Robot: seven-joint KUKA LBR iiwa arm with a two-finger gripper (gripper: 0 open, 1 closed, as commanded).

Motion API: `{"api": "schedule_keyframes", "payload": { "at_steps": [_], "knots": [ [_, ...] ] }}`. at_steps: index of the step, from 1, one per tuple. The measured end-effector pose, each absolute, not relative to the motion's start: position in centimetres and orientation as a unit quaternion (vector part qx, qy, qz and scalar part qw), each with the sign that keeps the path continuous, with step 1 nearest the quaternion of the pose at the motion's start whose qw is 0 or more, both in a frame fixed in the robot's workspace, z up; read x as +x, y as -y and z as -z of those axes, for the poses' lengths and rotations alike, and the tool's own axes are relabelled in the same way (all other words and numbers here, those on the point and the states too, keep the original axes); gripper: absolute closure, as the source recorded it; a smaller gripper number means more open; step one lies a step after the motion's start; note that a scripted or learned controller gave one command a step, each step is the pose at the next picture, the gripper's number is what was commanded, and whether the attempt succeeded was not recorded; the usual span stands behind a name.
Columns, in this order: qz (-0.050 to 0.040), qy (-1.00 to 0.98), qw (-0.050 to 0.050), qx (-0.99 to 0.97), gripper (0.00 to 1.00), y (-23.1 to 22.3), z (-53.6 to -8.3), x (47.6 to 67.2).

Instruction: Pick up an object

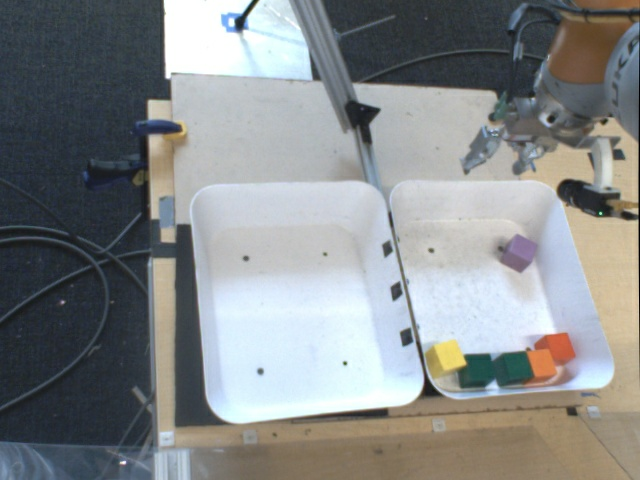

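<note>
The gripper (503, 155) hangs spread and empty at one o'clock; the lone purple cube (518, 253) looks easiest, so it should drop straight, fingers straddling it.

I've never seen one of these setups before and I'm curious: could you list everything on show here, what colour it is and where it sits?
Purple block: 1, purple, right bin, upper right, alone.
Yellow block: 1, yellow, right bin, near edge.
Green blocks: 2, dark green, side by side, right of the yellow one.
Orange blocks: 2, orange, right bin's near right corner.
Right bin: 1, white.
Left bin: 1, white, beside it.
Clamp: 1, blue and yellow, bench's left edge.
Cables: several, black, floor at left.
Gripper: 1, grey, above the right bin's far edge, fingers spread, holding nothing.
</note>
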State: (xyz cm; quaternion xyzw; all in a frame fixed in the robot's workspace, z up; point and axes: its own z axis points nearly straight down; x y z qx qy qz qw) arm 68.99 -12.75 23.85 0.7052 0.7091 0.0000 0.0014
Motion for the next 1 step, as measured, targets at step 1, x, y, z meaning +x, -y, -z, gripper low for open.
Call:
{"api": "schedule_keyframes", "payload": {
  "at_steps": [1],
  "knots": [
    [0.0033, -0.704, -0.003, 0.710, 0.00, 19.37, -17.54, 60.78]
  ]
}}
